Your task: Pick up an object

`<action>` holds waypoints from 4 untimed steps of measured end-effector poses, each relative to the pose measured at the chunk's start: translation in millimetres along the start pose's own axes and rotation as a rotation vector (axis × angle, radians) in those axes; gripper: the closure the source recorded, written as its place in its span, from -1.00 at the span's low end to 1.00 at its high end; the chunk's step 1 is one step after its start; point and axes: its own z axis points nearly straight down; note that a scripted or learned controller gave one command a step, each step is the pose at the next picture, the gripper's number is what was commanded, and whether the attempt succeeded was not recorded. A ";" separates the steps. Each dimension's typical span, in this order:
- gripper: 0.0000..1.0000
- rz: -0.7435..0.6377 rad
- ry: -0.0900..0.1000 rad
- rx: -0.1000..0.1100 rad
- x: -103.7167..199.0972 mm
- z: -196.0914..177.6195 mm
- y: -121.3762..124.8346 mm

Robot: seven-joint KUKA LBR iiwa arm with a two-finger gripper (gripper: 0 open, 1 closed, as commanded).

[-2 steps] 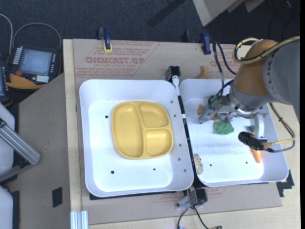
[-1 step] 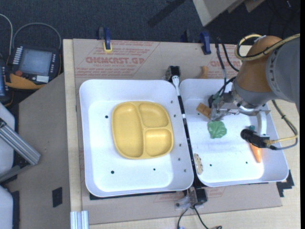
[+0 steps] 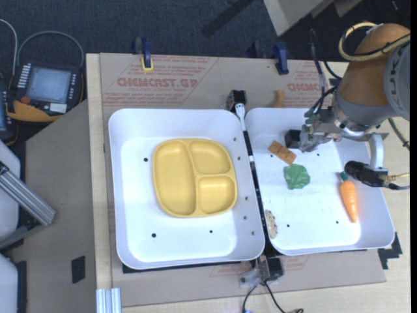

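My gripper (image 3: 305,139) hangs low over the back of the right bin (image 3: 326,240), at the end of the grey and orange arm (image 3: 371,77). Just left of it and slightly nearer lies a small brown rectangular piece (image 3: 282,152), close to the gripper's dark tip. A green broccoli-like lump (image 3: 297,176) sits a little nearer, in the bin's middle. An orange carrot (image 3: 350,199) lies lengthwise near the right wall. A small speckled brown bit (image 3: 271,223) rests against the bin's left wall near the front.
The left bin (image 3: 130,175) holds a yellow divided plate (image 3: 194,177). A black fitting with a cable (image 3: 365,173) reaches over the right bin just above the carrot. Blue clamps (image 3: 146,51) stand at the board's back edge. A handheld controller (image 3: 45,90) lies at far left.
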 end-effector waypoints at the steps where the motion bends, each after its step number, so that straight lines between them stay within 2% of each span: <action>1: 1.00 0.000 0.000 -0.001 -2.3 -63.3 -3.0; 2: 1.00 0.000 0.001 0.004 -2.4 -73.2 -2.2; 3: 1.00 -0.004 0.005 0.012 48.5 -62.1 -26.2; 4: 1.00 -0.004 0.005 0.012 97.1 -54.2 -39.0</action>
